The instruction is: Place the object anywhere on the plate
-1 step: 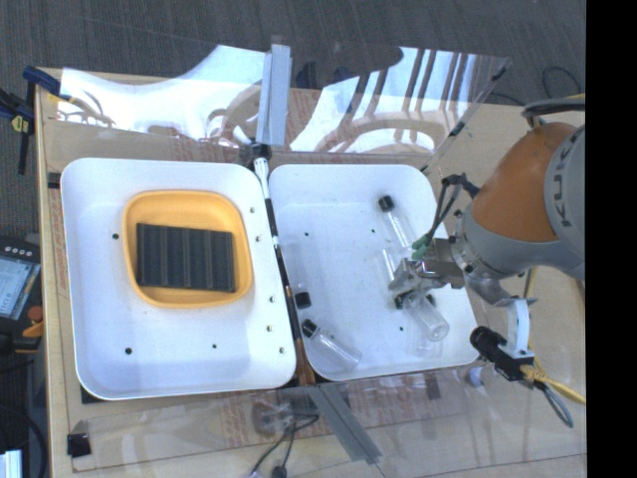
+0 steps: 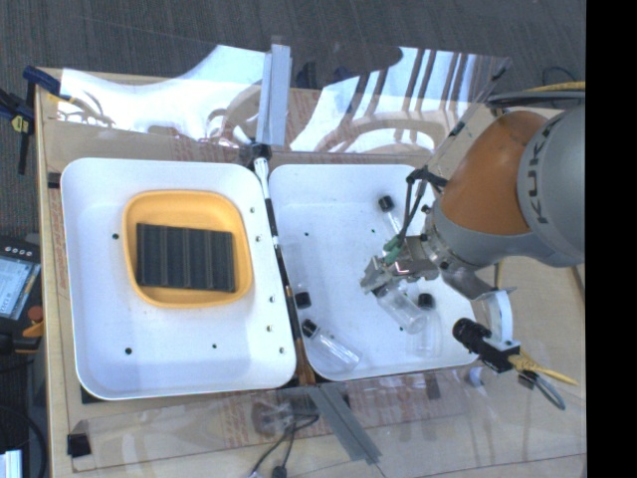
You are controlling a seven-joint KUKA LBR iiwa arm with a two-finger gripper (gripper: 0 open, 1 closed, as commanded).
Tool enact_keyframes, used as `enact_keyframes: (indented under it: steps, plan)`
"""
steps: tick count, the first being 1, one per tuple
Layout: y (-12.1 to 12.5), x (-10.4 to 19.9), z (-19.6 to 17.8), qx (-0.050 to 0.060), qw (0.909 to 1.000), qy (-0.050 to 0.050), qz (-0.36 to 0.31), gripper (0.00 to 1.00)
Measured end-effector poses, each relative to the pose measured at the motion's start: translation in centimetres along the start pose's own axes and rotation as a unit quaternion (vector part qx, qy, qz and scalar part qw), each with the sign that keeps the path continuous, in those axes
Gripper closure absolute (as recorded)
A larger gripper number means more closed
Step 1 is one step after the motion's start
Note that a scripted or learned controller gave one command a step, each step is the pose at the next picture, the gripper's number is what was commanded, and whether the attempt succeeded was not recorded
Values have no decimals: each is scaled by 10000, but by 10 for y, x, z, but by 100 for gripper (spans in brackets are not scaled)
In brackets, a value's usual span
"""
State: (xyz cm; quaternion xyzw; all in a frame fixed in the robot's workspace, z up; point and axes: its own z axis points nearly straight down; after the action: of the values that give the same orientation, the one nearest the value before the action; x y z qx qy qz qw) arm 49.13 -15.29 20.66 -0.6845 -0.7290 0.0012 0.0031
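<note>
Over the right bin (image 2: 328,192) the gripper (image 2: 386,273) hangs low, just above a clear plastic object (image 2: 408,312) lying on the bin floor; grip state cannot be made out. Another clear tube (image 2: 333,347) lies near the bin's front-left corner. Left bin (image 2: 90,297) holds a yellow plate (image 2: 184,212) with a dark ribbed insert (image 2: 187,257).

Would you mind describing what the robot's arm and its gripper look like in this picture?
The arm is a thick, rounded grey body with a broad orange band above the wrist and dark lettering on the grey shell. Thin black cables run down beside the wrist. The gripper is a small metallic assembly, with a tiny red light on it.
</note>
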Motion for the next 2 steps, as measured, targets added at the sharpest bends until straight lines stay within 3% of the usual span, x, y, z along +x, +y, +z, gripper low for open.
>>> enact_keyframes:
  steps: [1,2]
  plan:
    - [69,25,-27,-15,9999,-10,-124,100]
    - [118,43,-6,-21,9900,-17,-1411,100]
